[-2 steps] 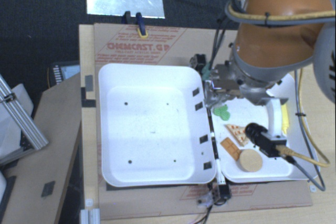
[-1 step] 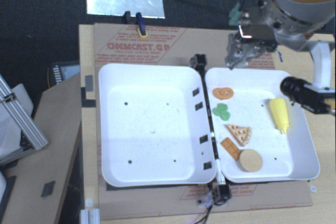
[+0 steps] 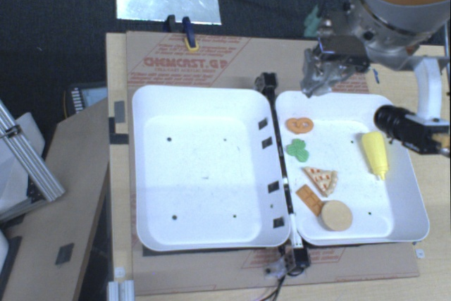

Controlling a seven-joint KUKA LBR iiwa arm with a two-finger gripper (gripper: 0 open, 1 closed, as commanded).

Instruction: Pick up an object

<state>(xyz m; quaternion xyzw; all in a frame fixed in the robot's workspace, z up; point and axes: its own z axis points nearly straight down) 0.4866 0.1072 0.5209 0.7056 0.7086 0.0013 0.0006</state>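
Hovering over the far rim of the right bin (image 3: pixel 416 222), the gripper (image 3: pixel 318 84) grips nothing; whether its jaws are parted, I cannot tell. The pretzel (image 3: pixel 299 125) lies nearest. Flat pieces could slip on a shallow pinch.

All the small items lie in the right bin (image 3: pixel 405 222). Near its left wall, back to front: pretzel (image 3: pixel 299 125), leafy piece (image 3: pixel 297 149), pizza slice (image 3: pixel 321 180), cracker (image 3: pixel 309 199), round biscuit (image 3: pixel 336 216) (touching the cracker). The bottle (image 3: pixel 375 154) lies toward the bin's right wall.
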